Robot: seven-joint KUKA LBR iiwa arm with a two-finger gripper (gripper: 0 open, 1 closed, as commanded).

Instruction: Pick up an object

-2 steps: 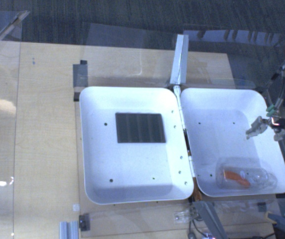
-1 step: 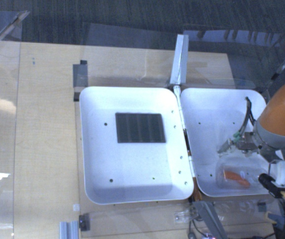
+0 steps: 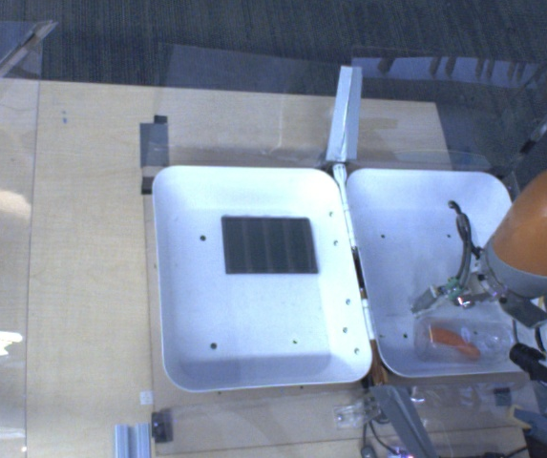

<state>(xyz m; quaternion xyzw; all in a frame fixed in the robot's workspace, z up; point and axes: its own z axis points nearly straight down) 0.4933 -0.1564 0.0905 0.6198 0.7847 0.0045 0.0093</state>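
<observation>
Low in the right bin (image 3: 397, 198), close to its near rim, lies a clear, glassy-looking object (image 3: 456, 338) with an orange piece inside or under it; which of the two is hard to tell. It rests on the bin's white floor, slightly toward the arm's side. Just above it, the pincer (image 3: 448, 297) hangs over the same bin, at the end of the grey arm with its orange band (image 3: 540, 225) reaching in from the right. A thin dark cable curves down along the wrist toward the tool. The tool's tip is small and partly blurred, with a pale, flat grey part jutting left from it, and whether it is open or closed cannot be told. Nothing visibly sits in its grip; the clear object lies on the floor of the bin beneath and a little nearer the camera.

Beside it, the left bin (image 3: 182, 284) holds one thing: a dark, ribbed rectangular pad (image 3: 269, 245), lying flat in the far middle of the floor, well apart from every wall. Small dark dots mark the floors of both bins. The two bins touch along their shared edge, where a grey upright bar (image 3: 346, 113) rises from the far end of the seam. Both sit on the pale wooden desk (image 3: 73, 256).
</observation>
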